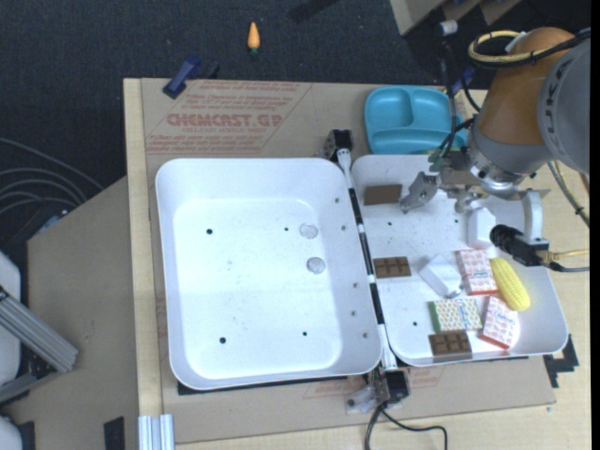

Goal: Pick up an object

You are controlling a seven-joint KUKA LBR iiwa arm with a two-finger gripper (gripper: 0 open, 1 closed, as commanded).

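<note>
Camera view, from my remote seat: I see the tabletop (234,111) bearing the left bin (262,270) and the right bin (412,326) side by side. Behind the right bin sits a blue divided tray (405,117). My tool (445,187) hangs over the right bin's far end with nothing between its spread fingers. Near it lies a brown block (382,194). Toward the near right corner lie a yellow corn cob (511,282), patterned packets (457,314) and a chocolate bar (392,268).

Single fixed camera above the desk (234,111), looking down at a slant, both white bins (262,270) in frame, arm (530,92) entering from right
</note>
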